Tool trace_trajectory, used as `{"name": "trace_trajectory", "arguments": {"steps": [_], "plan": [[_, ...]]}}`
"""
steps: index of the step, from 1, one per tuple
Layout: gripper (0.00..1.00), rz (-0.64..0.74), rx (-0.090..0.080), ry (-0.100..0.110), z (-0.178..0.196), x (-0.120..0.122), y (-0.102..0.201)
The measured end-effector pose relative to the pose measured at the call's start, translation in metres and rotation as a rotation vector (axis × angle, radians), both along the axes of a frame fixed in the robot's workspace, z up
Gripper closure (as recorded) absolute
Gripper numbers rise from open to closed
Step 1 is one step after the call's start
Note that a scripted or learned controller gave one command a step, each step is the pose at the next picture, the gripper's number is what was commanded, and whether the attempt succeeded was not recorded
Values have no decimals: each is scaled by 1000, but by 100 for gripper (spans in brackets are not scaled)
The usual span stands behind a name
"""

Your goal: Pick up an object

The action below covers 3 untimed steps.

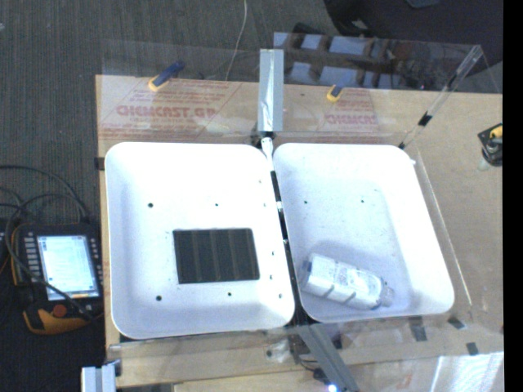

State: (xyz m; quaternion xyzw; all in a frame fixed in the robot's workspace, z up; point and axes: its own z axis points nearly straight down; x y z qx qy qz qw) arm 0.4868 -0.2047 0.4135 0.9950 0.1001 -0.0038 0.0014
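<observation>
A white plastic bottle with a printed label lies on its side near the front left of the right bin. A dark ribbed rectangular pad lies flat in the middle front of the left bin.
The two white bins sit side by side on a wooden bench, with a clear panel behind them. A handheld control pendant with cables lies on the floor at the left. A metal post stands behind the gap between the bins.
</observation>
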Motion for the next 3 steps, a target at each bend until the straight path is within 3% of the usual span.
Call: {"name": "trace_trajectory", "arguments": {"steps": [1,3], "plan": [[0,0,1,-1,19,22,-20],[0,1,1,-1,19,48,-19]]}}
